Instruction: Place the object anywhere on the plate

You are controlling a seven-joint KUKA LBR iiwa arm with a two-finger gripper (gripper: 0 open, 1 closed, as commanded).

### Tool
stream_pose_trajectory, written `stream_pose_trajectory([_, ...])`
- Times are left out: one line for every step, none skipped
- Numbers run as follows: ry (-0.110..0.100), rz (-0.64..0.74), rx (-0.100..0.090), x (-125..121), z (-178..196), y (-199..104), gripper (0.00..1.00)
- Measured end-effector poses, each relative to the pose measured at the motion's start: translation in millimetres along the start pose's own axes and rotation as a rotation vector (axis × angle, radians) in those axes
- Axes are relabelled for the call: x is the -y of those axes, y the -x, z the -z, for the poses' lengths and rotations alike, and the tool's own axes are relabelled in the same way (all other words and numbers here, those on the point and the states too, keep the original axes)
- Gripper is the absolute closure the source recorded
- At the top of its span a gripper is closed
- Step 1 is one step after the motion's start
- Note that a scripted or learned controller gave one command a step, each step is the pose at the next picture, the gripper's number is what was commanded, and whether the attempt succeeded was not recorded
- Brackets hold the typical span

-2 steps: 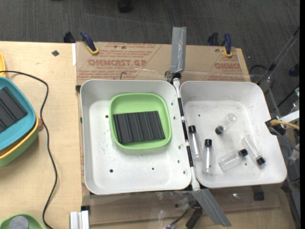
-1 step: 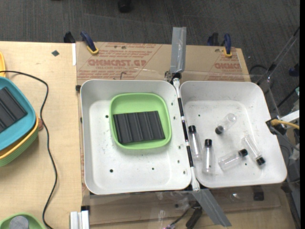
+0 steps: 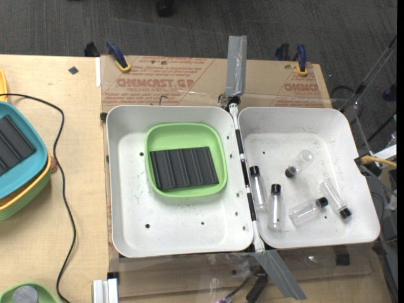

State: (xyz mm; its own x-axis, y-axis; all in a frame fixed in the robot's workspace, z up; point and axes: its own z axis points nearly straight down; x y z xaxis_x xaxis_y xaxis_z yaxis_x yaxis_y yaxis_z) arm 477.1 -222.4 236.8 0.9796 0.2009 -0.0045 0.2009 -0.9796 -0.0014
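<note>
vials (image 3: 297, 197) in right bin (image 3: 360, 169) | green plate (image 3: 186, 136) in left bin (image 3: 126, 188)

A square green plate (image 3: 185, 161) with rounded corners sits in the left bin, a dark ribbed mat covering its centre. Five clear vials with black caps (image 3: 275, 206) lie scattered on their sides in the right bin, apart from the plate.

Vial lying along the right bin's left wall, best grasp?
Grip the vial mid-body, from straight above, fingers closing across its width. It lies flat, lengthwise beside the right bin wall, black cap at the far end; the wall-side finger has little room.
</note>
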Motion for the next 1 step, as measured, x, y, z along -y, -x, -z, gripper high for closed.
stream_pose_trajectory([0.0,0.0,0.0,-0.2,7.0,0.0,0.0])
